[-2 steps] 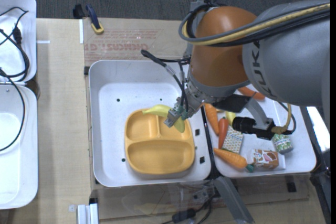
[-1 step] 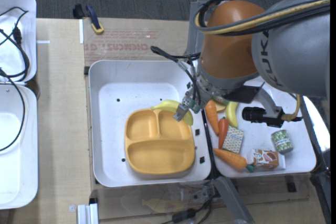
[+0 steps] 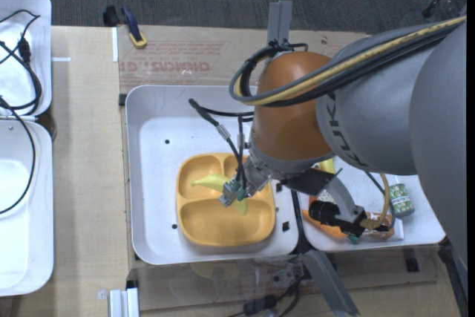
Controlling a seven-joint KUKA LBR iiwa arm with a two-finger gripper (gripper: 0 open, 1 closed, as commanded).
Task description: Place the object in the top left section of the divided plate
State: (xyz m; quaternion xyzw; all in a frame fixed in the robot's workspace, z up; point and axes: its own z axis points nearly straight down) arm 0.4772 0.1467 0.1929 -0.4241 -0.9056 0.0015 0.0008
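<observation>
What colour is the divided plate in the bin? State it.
Orange-yellow; the divided plate shows clearly in the camera view, lying in the white bin.

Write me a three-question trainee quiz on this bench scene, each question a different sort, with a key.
1. True or false: the yellow divided plate sits on the bare bench, outside the white bin.
2. Multiple choice: the yellow object lies
A. in the plate's top left section
B. in the large bottom section
C. on the bin floor beside the plate
3. Fill in: the end effector is over the ______ of the plate, near where its dividers meet.

Key
1. False; the plate rests inside the bin.
2. A.
3. Middle.
</observation>
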